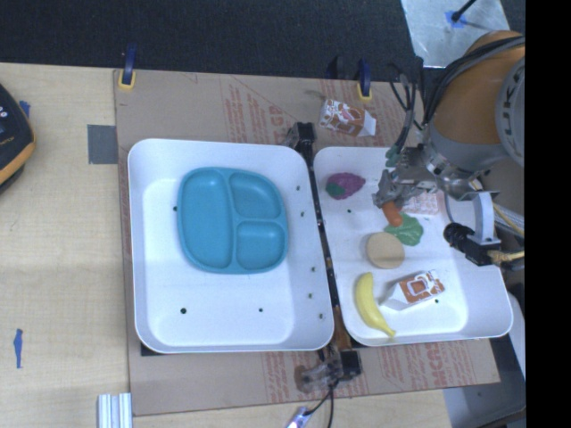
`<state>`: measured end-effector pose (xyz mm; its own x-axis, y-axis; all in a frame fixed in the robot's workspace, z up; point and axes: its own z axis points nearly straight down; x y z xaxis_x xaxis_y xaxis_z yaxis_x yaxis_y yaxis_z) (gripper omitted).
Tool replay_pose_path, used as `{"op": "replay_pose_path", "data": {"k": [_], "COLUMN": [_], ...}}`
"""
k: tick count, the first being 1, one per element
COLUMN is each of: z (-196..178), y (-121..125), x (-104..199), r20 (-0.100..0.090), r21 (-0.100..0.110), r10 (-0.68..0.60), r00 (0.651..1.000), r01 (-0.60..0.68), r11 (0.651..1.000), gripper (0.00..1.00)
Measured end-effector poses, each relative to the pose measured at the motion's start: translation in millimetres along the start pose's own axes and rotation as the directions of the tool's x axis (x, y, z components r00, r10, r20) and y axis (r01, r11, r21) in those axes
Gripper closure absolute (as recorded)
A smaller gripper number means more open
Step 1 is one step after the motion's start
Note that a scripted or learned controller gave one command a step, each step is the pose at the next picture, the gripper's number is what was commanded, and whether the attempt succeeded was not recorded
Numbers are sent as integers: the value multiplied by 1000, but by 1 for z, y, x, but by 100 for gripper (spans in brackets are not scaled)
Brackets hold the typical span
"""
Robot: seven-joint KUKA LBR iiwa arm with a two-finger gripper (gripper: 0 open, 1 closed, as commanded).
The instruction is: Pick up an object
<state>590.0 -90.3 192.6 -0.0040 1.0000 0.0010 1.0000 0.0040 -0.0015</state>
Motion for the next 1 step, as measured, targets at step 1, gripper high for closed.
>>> {"op": "replay_pose_path", "data": {"k": [1], "z": [-39], "y": [-19], "x": [60], "r20": [0], "r21": [1], "r10": [0], "r00": [1000], "r01": [0], "r11": [1000], "gripper": [100]}}
